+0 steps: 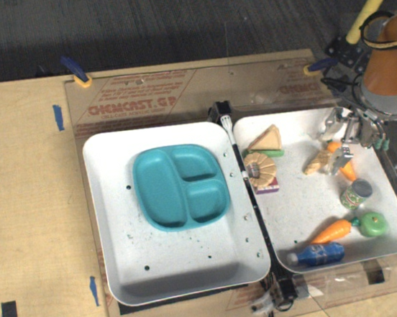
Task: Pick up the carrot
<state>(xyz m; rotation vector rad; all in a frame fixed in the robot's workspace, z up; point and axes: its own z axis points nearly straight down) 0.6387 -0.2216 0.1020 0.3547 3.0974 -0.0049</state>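
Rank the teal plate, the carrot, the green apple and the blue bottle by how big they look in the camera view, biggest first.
1. Teal plate, by far the largest.
2. Blue bottle and carrot: they look about the same length, too close to rank.
3. Green apple, smallest.

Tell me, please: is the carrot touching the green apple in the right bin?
Cannot tell. In the camera view the carrot lies with its green leafy end right against the green apple, and no gap or contact between them shows plainly.
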